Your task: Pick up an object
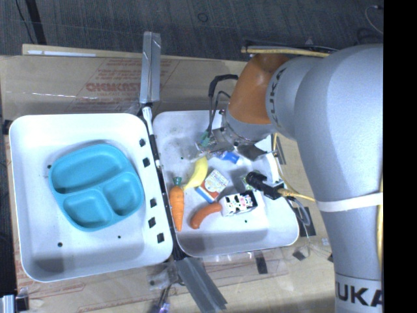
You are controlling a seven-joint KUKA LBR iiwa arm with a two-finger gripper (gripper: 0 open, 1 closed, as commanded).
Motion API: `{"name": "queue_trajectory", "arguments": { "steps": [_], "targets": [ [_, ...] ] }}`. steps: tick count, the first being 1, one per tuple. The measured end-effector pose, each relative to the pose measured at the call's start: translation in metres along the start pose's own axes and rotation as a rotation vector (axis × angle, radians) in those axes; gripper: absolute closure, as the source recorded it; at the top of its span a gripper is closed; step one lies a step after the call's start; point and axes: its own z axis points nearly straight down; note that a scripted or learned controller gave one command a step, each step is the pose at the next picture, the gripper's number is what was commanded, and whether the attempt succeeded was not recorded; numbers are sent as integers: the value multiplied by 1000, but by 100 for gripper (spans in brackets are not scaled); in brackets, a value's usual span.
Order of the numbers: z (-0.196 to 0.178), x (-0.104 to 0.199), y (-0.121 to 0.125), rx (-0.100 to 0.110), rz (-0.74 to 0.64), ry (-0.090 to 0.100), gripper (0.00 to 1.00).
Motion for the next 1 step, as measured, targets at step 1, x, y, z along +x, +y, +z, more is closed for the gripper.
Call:
{"name": "queue_trajectory", "arguments": {
  "steps": [1],
  "targets": [
    [-107,3,24,-2,-86,-1,100]
  ]
}}
